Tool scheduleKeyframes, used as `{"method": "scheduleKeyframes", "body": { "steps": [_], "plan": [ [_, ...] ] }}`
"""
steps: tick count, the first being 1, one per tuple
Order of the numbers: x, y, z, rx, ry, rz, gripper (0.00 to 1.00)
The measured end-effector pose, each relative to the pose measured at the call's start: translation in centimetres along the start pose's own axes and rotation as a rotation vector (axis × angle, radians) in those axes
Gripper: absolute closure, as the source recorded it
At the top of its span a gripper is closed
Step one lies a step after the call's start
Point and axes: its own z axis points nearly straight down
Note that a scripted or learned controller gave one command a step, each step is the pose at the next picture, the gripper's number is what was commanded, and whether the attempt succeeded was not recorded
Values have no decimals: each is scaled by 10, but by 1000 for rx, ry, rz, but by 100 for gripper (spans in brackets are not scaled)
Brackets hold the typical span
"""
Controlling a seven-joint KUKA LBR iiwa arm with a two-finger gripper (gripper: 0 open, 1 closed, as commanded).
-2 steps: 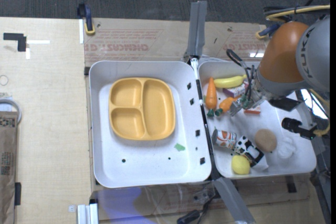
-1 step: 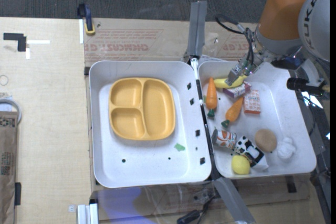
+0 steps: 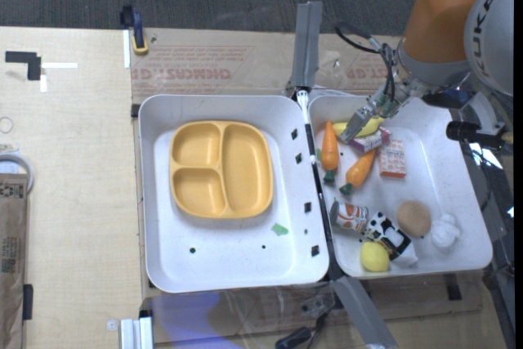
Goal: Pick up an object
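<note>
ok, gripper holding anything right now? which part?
Cannot tell. The gripper is low in the right bin, over a yellow item and a small red packet; no clear grasp shows.

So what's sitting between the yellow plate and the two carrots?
In the camera view, bare white bin floor, then the two bins' meeting rims, separate the yellow plate from the carrots.

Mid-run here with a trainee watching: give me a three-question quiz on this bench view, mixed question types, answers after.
1. True or false: the yellow tray sits in the left bin.
2. Which lies nearest the end effector? A) lemon B) banana C) can
3. How many carrots lie in the right bin?

Key: 1 true; 2 B; 3 two.
</note>
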Motion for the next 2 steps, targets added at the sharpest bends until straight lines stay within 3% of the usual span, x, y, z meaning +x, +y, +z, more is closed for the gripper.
{"method": "scheduleKeyframes", "body": {
  "steps": [1,2],
  "plan": [
    [36,15,-19,0,-1,160,0],
    [37,-46,1,2,1,169,0]
  ]
}}
